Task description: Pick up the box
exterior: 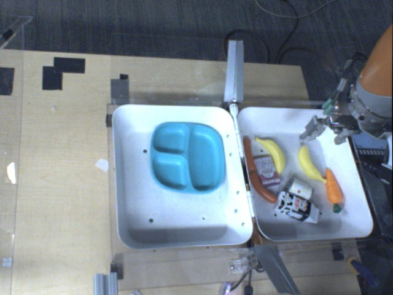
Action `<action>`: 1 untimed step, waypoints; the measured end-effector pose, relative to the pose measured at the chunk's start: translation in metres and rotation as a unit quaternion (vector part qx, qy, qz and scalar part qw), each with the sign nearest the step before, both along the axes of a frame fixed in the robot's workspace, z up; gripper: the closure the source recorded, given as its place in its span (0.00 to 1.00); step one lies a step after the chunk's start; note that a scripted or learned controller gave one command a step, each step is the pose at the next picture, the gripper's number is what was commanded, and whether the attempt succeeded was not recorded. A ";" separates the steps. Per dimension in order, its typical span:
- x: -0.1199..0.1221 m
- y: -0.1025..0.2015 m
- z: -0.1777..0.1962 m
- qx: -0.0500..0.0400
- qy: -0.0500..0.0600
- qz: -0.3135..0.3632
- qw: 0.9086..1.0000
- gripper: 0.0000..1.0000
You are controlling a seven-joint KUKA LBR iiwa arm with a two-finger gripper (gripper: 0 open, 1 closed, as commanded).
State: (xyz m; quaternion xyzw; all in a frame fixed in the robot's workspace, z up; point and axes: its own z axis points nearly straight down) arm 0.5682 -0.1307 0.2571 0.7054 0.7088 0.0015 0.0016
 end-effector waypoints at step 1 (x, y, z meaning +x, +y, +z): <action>0.060 0.041 -0.163 0.000 -0.001 0.015 1.000 0.00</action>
